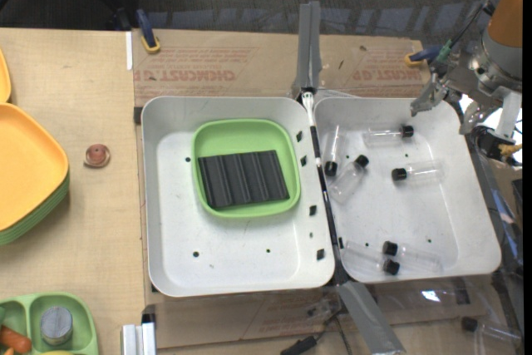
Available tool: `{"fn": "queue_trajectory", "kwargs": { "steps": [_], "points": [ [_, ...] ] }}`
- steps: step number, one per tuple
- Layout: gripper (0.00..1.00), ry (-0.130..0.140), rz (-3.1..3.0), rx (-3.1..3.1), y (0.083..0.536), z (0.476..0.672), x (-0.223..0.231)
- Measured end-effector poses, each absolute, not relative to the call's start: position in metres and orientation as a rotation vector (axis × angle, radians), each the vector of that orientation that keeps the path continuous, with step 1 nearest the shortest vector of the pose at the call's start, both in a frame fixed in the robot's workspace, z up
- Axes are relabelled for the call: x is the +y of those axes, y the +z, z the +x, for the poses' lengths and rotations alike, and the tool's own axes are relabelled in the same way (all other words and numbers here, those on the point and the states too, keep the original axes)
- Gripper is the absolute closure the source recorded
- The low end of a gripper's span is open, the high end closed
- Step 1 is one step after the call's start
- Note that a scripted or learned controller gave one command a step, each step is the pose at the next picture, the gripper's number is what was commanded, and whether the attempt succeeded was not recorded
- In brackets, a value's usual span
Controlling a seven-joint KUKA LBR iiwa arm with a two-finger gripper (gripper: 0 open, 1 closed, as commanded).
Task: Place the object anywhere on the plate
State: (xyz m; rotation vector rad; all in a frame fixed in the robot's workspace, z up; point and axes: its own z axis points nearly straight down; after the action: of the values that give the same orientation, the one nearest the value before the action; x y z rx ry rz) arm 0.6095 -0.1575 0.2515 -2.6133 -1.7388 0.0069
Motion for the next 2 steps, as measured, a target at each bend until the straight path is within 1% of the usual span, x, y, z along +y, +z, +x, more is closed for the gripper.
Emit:
{"fn": "queue_trajectory", "kwargs": {
  "steps": [1,2],
  "points": [
    [0.0,0.006,-2.801,-1.421,0.242,0.616,-0.173],
    [0.0,0.006,-2.882,-1.25,0.256,0.606,-0.166]
  ]
}}
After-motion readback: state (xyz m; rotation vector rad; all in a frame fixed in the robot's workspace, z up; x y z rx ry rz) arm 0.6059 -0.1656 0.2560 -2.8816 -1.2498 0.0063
